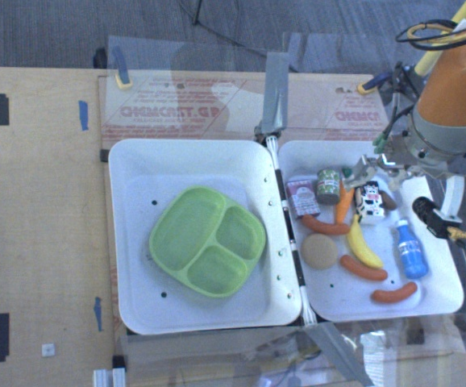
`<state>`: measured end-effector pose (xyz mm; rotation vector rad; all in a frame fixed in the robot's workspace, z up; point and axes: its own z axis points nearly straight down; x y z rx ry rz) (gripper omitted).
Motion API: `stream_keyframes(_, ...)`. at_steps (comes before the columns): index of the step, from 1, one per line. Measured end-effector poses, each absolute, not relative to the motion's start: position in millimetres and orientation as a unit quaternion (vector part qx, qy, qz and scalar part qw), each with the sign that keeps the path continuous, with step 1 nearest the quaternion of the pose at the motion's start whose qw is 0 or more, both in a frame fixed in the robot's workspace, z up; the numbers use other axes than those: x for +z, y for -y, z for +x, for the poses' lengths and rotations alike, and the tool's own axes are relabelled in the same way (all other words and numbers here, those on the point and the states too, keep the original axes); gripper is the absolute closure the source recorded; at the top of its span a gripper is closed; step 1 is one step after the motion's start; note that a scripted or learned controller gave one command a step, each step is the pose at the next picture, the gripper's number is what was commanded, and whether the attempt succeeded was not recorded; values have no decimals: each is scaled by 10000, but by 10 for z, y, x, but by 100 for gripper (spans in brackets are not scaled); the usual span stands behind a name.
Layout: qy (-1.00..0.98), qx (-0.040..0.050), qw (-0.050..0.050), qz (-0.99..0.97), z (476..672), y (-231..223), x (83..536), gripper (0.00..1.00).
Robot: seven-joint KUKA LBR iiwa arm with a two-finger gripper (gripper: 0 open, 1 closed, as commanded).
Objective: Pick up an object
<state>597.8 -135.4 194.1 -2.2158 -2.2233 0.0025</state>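
The right bin holds a jumble of toy food: a yellow banana, an orange carrot, three sausages, a tan round piece, a green can, a pinkish packet, a black-and-white carton and a blue bottle. My gripper hangs low over the bin's far side, just above the carton and carrot. I see nothing between its fingers.
The left bin holds a green divided plate. A grey clamp stands at the far end of the seam between the bins. Cables loop around the arm at the right. Wooden bench lies to the left.
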Motion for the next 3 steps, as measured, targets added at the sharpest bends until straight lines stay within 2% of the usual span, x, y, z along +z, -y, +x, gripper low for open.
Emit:
stream_keyframes(1,6884,4,6,-7254,6248,1857,951,0)
stream_keyframes(2,6883,1,1,-7254,6257,1864,1054,100)
stream_keyframes(3,6568,10,-1,-7540,6457,1483,2339,100)
